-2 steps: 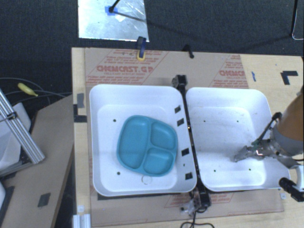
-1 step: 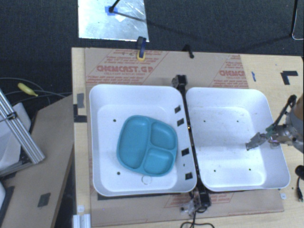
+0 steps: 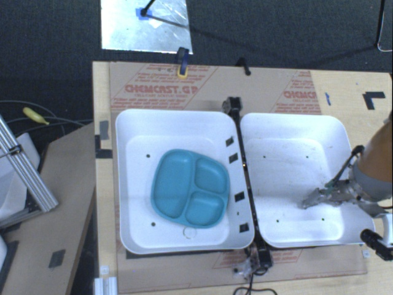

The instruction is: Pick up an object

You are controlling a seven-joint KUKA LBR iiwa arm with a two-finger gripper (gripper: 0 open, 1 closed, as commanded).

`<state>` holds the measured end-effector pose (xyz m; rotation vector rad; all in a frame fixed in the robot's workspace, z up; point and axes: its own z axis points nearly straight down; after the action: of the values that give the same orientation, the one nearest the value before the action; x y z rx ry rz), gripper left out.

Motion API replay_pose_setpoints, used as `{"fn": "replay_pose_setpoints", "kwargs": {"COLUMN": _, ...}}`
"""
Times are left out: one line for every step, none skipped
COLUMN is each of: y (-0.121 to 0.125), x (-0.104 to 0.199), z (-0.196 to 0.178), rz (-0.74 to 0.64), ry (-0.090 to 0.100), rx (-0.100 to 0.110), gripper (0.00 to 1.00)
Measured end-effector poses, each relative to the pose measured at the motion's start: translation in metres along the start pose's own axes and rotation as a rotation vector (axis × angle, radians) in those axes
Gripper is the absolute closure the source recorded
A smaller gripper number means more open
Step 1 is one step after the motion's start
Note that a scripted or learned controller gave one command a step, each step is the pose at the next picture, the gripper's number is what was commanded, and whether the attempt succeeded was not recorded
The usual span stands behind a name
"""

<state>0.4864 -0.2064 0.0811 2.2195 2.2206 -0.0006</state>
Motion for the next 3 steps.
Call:
{"fn": "replay_pose_setpoints", "kwargs": {"y": 0.002, "x": -0.001, "z": -0.073, "rz": -0.004, "ry": -0.002, "rx": -0.007, "gripper": 0.0}}
{"fn": "replay_pose_setpoints", "kwargs": {"y": 0.0, "x": 0.0, "z": 0.0, "rz": -0.001, "ry": 0.001, "rx": 0.001, "gripper": 0.0}}
{"fn": "replay_pose_setpoints", "kwargs": {"y": 0.001, "x": 0.0, "z": -0.04, "rz": -0.003, "ry": -0.001, "rx": -0.004, "gripper": 0.0}}
